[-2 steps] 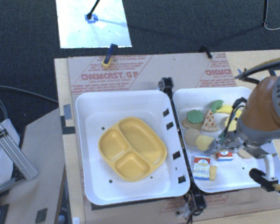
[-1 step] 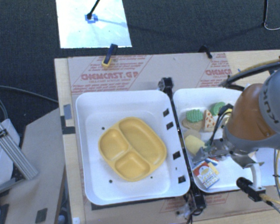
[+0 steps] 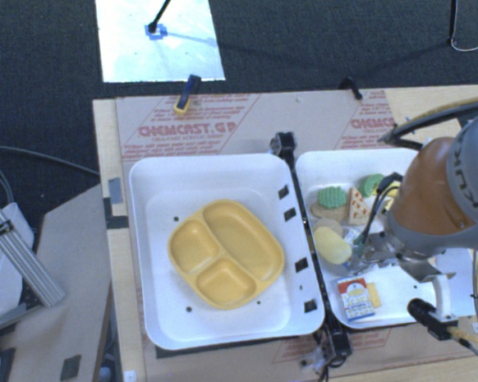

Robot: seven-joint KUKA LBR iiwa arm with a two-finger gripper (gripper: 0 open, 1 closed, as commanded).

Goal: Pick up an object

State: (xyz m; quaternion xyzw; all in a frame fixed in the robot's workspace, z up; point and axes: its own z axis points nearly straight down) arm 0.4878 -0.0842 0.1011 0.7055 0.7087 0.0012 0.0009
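One camera set high above bench (image 3: pixel 216 114), looking down at slant. Both white bins seen whole: left bin (image 3: pixel 152 234) near middle of view, right bin (image 3: pixel 319 165) toward right side. Arm (image 3: pixel 445 194) seen coming in from right edge. Dark floor seen past bench at top. Camera set far enough back that bench edges are seen.
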